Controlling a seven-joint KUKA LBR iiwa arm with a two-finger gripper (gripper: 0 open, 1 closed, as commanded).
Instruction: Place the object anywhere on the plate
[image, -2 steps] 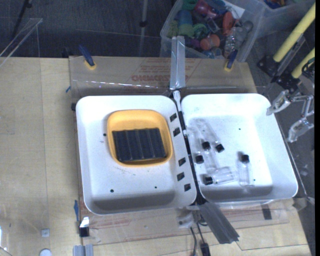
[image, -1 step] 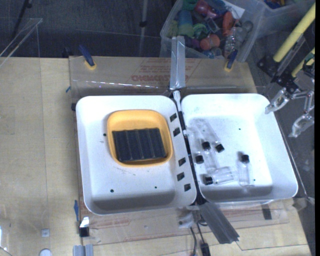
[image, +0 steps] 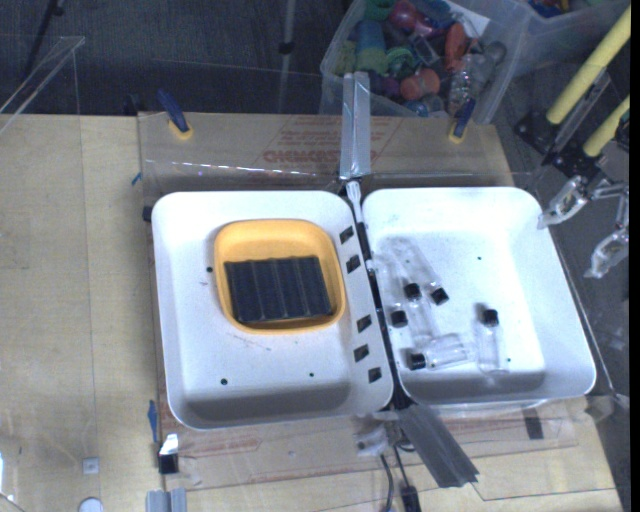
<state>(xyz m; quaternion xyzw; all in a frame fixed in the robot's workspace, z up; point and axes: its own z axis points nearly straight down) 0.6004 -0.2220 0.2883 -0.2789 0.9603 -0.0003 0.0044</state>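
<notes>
Left bin (image: 190, 330): yellow plate (image: 277, 272) carrying dark ribbed block (image: 277, 288).
Right bin (image: 530, 300): clear, black-capped vials (image: 430, 320), scattered.
Gripper: state indeterminable.

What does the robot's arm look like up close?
Little of it can be made out. By the view's right edge, beside the right bin, pale silvery hooked metal pieces sit below a dark block. That is probably the gripper. It is too blurred to tell markings or cables.
</notes>
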